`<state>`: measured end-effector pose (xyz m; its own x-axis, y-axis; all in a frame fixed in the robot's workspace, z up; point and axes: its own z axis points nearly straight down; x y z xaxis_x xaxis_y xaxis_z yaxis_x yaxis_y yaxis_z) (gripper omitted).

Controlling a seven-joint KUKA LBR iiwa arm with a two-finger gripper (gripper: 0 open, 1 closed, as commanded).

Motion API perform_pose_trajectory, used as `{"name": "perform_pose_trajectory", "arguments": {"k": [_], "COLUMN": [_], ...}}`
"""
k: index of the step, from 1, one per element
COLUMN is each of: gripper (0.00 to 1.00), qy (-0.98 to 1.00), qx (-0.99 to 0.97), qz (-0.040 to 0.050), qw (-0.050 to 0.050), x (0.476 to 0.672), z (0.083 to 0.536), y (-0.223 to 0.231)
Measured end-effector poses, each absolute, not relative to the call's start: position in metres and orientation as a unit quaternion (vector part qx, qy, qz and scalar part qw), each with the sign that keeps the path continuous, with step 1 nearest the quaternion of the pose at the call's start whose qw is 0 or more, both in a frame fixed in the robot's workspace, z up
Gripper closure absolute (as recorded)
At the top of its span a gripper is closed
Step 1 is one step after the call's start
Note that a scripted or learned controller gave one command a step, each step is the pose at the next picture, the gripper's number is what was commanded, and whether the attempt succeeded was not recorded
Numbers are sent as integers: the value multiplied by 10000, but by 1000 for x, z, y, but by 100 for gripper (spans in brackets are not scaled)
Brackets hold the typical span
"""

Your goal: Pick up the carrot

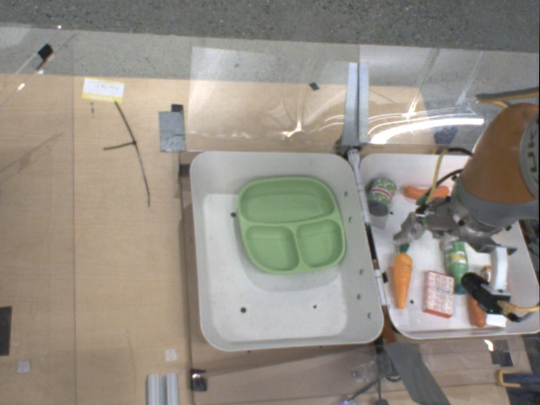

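We see two white bins: the left bin (211, 310) carries a green divided plate (291, 224), well left of the claw (439, 226), which hangs over the right bin (388, 323). Whether it is apart or together we cannot tell. The carrot (402, 278) lies below-left of the claw, clear of it. A small red box (438, 294) lies just beneath the claw, a can (380, 192) up-left.
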<state>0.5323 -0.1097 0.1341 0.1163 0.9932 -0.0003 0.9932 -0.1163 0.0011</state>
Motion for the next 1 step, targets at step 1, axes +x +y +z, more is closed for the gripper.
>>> {"name": "perform_pose_trajectory", "arguments": {"k": [1], "gripper": [0], "qy": [6810], "qx": [7323], "qz": [4], "qw": [7], "x": [502], "z": [90], "y": [-108]}}
